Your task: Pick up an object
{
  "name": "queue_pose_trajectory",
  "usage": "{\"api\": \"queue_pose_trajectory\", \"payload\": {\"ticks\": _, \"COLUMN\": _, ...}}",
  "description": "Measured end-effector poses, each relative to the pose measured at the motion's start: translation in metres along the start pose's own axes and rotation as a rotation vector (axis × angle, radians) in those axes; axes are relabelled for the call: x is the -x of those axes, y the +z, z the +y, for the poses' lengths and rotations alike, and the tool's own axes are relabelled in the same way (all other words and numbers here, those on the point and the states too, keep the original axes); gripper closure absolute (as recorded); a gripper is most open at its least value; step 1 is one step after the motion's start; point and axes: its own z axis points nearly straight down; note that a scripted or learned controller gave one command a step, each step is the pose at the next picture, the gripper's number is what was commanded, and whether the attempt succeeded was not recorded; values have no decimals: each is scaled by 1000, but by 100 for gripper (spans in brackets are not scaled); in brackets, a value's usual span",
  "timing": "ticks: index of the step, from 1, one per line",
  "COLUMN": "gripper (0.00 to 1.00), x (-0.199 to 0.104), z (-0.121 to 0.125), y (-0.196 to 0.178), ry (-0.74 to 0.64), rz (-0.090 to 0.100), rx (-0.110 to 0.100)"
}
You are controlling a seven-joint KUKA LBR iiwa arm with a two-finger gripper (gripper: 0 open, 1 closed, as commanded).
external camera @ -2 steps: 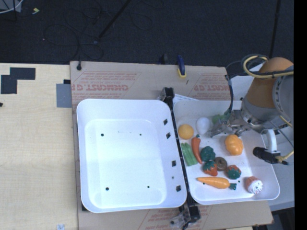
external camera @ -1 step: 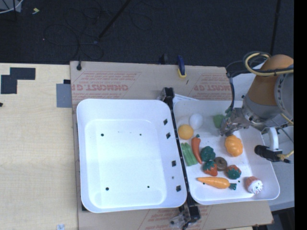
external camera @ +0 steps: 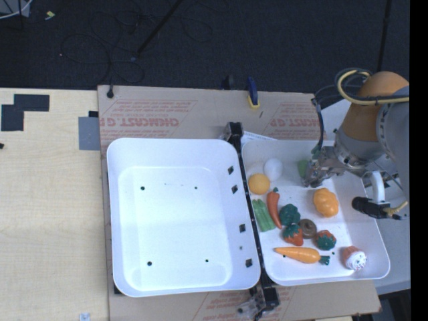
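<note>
The right white bin (external camera: 376, 241) holds several toy foods. Among them are a white egg (external camera: 273, 168), a yellow lemon (external camera: 259, 184), an orange pepper (external camera: 325, 202), a broccoli (external camera: 289, 214), a brown ring (external camera: 307, 228) and two carrots (external camera: 299, 253). My gripper (external camera: 313, 170) is low over the bin's upper part, right of the egg and just above the orange pepper. A small greenish shape shows at its tip, too dark to make out. The grey arm with its orange band (external camera: 374, 105) comes in from the right.
The left white bin (external camera: 174, 216) lies beside the right one, with a black hinge strip (external camera: 244, 206) between them. Green pods (external camera: 262, 215) and a red-and-white piece (external camera: 353, 257) also lie in the right bin. Cardboard (external camera: 167, 116) sits under both bins.
</note>
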Motion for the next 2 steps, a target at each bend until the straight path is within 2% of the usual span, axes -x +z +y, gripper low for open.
{"api": "queue_pose_trajectory", "payload": {"ticks": 1, "gripper": 100, "x": 12, "z": 3, "y": -128, "ry": 7, "rz": -10, "rx": 30}}
{"api": "queue_pose_trajectory", "payload": {"ticks": 2, "gripper": 100, "x": -67, "z": 4, "y": 5, "ry": 1, "rz": -5, "rx": 17}}
